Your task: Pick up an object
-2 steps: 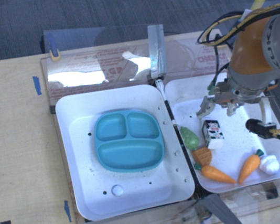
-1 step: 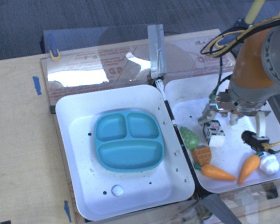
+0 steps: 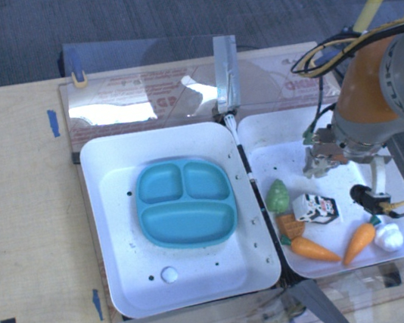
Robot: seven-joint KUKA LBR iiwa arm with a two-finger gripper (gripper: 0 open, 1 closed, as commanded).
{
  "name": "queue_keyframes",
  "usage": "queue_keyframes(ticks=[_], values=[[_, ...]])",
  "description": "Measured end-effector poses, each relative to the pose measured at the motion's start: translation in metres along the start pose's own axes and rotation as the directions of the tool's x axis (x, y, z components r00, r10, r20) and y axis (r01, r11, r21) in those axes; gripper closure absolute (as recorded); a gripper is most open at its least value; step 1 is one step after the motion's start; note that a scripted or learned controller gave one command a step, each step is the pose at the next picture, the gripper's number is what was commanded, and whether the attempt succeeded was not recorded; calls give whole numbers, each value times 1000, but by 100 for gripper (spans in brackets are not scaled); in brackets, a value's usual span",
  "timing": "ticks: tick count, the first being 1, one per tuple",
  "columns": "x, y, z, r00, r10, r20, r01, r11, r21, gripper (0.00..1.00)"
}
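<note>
1. Two shallow white bins are sitting side by side on a wooden bench, seen from above at a slant.
2. The left bin (image 3: 110, 210) is holding a blue divided plate (image 3: 186, 202) with three compartments, lying flat near the bin's middle. A small white disc (image 3: 170, 275) is resting on the bin floor below the plate, near the front wall.
3. The right bin (image 3: 275, 141) is holding several toy foods grouped toward its front half.
4. A green leafy toy vegetable (image 3: 277, 197) is lying close to the divider between the bins. Just beside it to the right, a small black-and-white carton (image 3: 316, 208) is lying flat.
5. An orange toy carrot (image 3: 309, 248) is lying in front of the green piece, pointing toward the bin's front right. A second orange carrot (image 3: 358, 239) is lying near it, tilted up to the right, with a white round object (image 3: 389, 238) touching its upper end.
6. The grey arm with its orange band (image 3: 363, 91) is reaching in from the right, over the right bin's back half.
7. The gripper (image 3: 319, 164) is hanging above bare bin floor, apart from the toys, just behind and to the right of the carton. Nothing is showing between its tips, and whether they are spread or pressed together cannot be told.
</note>
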State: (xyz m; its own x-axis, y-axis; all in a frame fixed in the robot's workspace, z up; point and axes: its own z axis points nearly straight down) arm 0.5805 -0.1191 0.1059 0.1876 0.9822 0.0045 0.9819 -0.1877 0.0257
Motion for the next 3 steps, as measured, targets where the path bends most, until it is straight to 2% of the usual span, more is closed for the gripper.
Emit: queue_keyframes(ticks=[1,2,3], values=[[0,1,-10,1000,2,0,-2,1000,-2,100],[0,0,-9,1000,2,0,-2,1000,-1,0],[11,-51,18,997,-80,4,80,997,20,0]])
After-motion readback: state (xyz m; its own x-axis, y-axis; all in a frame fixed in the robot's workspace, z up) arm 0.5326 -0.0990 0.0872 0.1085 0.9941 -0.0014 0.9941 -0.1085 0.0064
